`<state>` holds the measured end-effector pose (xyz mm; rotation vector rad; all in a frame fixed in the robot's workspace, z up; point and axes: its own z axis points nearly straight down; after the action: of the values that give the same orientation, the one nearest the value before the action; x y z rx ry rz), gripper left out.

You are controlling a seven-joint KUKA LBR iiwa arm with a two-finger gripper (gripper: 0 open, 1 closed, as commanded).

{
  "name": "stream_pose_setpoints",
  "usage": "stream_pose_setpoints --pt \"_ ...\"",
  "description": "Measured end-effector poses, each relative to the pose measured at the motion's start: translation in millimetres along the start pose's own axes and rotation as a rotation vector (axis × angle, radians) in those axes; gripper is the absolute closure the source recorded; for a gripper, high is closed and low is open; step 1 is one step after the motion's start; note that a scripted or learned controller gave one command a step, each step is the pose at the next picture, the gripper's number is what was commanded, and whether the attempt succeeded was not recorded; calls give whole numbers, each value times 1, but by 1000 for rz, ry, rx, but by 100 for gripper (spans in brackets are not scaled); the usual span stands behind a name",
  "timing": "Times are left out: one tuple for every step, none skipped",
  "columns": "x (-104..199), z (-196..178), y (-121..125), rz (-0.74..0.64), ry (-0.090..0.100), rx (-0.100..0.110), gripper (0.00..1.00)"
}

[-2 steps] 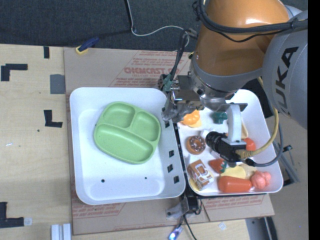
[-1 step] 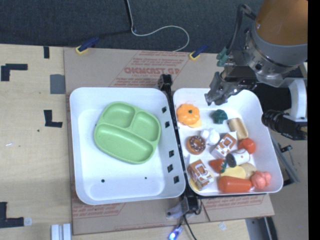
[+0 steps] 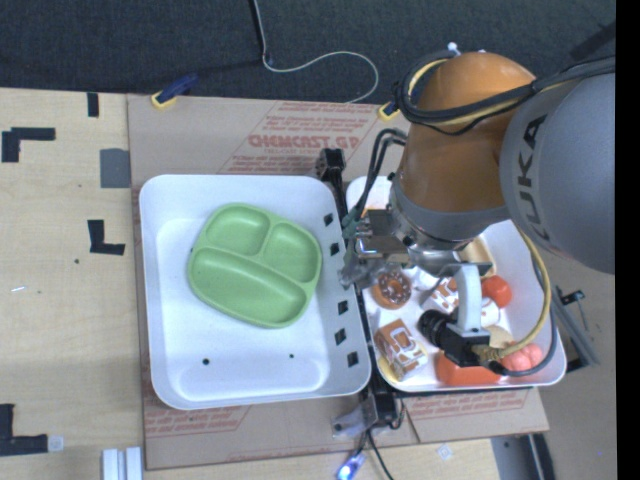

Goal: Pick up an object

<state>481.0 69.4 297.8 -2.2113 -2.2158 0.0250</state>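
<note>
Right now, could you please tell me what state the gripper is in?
Gripper: cannot be told; it sits low over the right bin among the small objects, under the arm's wrist.

two white bins (image 3: pixel 165 298), one green plate (image 3: pixel 255 264).
</note>
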Motion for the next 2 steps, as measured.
stream_pose_setpoints --pt "-1 -9 2 1 3 -16 0" --pt "22 -155 16 -4 7 -35 0"
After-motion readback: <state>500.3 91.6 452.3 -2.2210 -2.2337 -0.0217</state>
